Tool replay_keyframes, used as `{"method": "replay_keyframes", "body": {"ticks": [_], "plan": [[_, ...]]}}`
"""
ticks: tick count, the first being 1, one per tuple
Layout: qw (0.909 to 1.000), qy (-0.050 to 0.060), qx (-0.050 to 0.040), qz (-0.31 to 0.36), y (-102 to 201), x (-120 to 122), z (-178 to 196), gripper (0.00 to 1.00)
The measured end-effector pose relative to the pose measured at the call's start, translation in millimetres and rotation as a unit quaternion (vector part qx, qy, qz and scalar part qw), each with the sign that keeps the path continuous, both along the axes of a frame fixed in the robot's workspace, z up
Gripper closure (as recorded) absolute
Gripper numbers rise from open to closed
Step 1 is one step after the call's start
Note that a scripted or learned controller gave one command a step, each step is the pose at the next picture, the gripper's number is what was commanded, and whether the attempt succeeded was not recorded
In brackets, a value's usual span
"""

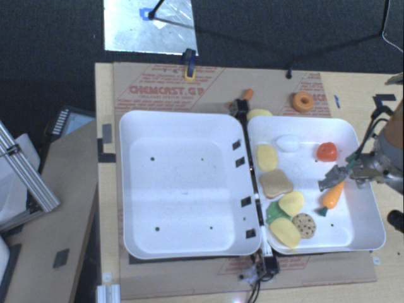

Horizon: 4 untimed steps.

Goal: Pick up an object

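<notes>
Small orange carrot (pixel 332 196) with green tip.

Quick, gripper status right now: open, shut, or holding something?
Gripper: over the right bin, right by the toy carrot; open or shut cannot be told, and nothing is seen held.

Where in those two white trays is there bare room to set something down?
The left bin offers bare floor wall to wall. The right bin is crowded along the divider; free patches lie between cookie and right wall, and between tomato and white piece.
</notes>
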<state>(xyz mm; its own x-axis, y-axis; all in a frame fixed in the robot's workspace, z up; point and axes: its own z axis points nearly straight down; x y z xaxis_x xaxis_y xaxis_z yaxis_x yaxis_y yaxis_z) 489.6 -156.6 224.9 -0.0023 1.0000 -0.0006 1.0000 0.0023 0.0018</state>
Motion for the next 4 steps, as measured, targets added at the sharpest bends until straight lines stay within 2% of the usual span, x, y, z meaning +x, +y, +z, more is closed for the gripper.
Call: {"method": "replay_keyframes", "body": {"ticks": [1,2,3,4], "plan": [[1.0000,0.003,0.0032,0.002,40,4,-146,0.00],[1.0000,-0.002,0.0012,0.000,37,7,-129,1.00],[1.0000,-0.005,0.0009,0.005,126,42,-35,1.00],[1.0000,0.002,0.0021,0.004,189,-5,-41,1.00]]}}
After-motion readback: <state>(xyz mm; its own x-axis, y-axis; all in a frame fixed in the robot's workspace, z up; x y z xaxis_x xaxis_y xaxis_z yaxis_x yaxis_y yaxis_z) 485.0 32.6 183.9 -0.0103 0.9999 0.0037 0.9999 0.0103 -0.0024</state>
